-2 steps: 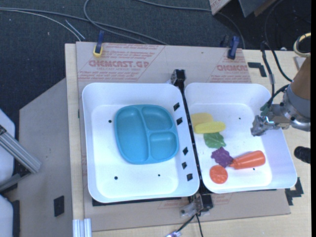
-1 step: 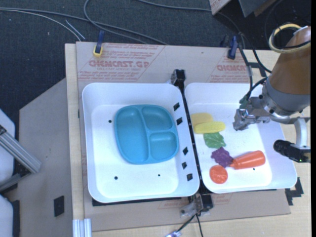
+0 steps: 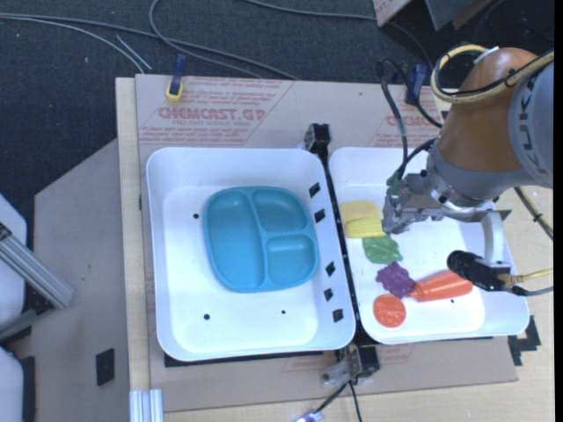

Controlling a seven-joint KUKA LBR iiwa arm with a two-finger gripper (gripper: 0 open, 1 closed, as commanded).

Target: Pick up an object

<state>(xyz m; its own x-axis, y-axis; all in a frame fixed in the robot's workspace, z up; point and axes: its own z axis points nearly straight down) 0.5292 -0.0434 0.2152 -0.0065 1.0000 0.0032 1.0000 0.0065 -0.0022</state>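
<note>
Although 5 small toy foods lay in the right-hand bin (image 3: 450, 320), the yellow piece (image 3: 361, 219) looked the likeliest target, since the tool (image 3: 398, 213) hung just beside its outer end. That piece lay against the wall dividing the 2 bins, about midway along it. It appeared to be light moulded plastic: stiff, smooth, probably slippery and not fragile. A grip across its short width near the middle seemed safest.

Toward the bin's near edge sat a green piece (image 3: 382, 250), close to or touching the yellow one, which could crowd a descent. Beyond it came a purple bunch (image 3: 396, 280), an orange carrot (image 3: 442, 286) and a red-orange round piece (image 3: 390, 310) near the near corner by the dividing wall. A blue divided plate (image 3: 261, 237) lay in the other bin (image 3: 176, 236), well apart.

Whether the tool was open or closed could not be told, because the wrist and arm body covered it from above. Nothing could be seen held in it. The arm also hid the far part of the bin's floor. The yellow and green pieces were too blurred to name as foods.
</note>
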